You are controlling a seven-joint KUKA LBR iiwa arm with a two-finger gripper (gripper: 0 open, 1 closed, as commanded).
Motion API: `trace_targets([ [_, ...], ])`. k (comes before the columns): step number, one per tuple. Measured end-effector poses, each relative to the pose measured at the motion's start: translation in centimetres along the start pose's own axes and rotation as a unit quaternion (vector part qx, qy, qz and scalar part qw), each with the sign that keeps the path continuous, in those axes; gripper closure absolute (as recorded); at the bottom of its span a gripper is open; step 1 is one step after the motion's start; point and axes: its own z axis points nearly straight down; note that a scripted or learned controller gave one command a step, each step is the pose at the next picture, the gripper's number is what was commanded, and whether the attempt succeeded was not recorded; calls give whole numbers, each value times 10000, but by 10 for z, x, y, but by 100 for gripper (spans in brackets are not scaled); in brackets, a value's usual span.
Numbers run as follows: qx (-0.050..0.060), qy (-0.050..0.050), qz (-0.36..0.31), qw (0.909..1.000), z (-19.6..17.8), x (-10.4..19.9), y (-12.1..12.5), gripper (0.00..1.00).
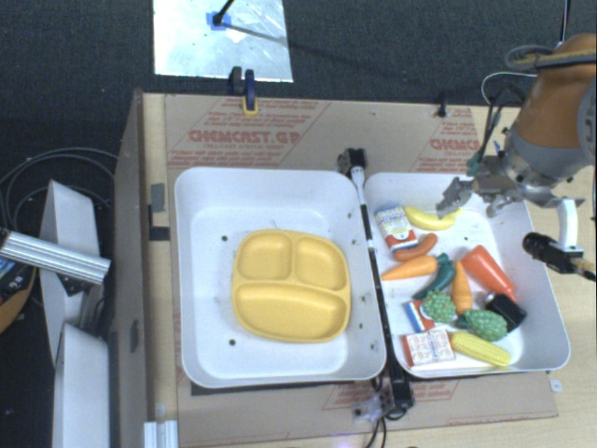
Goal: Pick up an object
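Observation:
The right bin (546, 329) holds a heap of toy food: a yellow banana (429, 218), a small carton (395, 227), a red sausage (425, 245), an orange carrot (409, 269), a red-orange pepper (487, 269), green vegetables (485, 323), a corn cob (480, 348) and a black piece (506, 308). My gripper (474, 199) hangs over the bin's far edge, just right of the banana and above it. It looks open, and I see nothing between its fingers.
The left bin (210, 250) holds a yellow divided plate (291, 283). A ridge (371, 259) separates the two bins. A red-and-white packet (430, 346) lies near the right bin's front edge. The arm's orange band (560, 82) is at the far right.

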Motion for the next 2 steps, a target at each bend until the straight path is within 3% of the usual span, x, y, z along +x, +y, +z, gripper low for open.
trace_targets([
  [1, -34, -5, -5, 10000, 109, 10, 11, 0],
  [2, -16, -4, -12, 10000, 58, -11, 60, 0],
])
